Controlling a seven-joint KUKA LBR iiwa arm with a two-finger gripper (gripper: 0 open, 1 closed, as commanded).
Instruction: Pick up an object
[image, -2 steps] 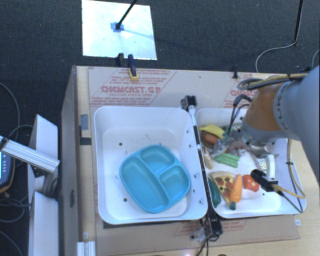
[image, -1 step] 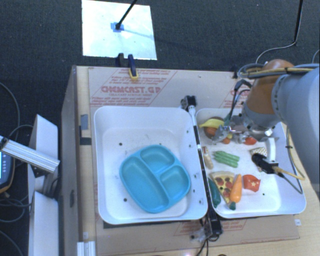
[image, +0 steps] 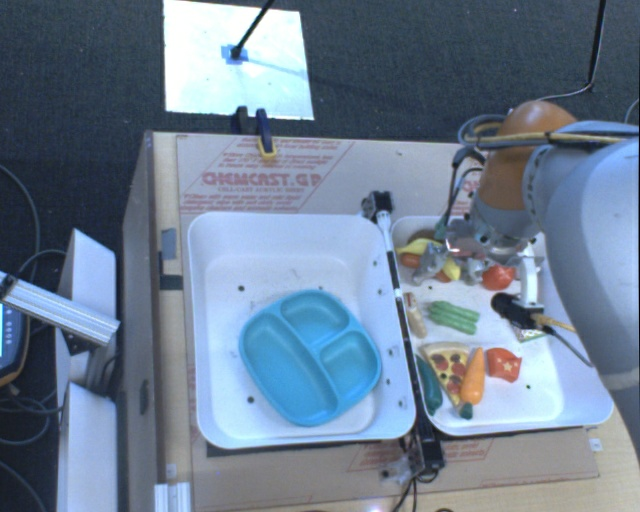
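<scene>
In the right bin (image: 560, 395), at its far end, the end effector (image: 470, 250) hangs low over a small heap of toy food; the wrist and the clutter beneath hide its tips, so I cannot tell how wide it stands or whether it has hold of anything. Just under it lie a yellow piece, perhaps a banana (image: 432, 250), and a red tomato (image: 499, 276). Nearer the middle of the bin sits a green pea pod (image: 453, 316), with a pizza slice (image: 446, 361), a carrot (image: 473, 376) and a red pepper piece (image: 503, 365) close together toward the front. The left bin (image: 225, 290) holds a blue divided plate (image: 310, 356). Both bins rest on the worktop (image: 290, 175).
</scene>
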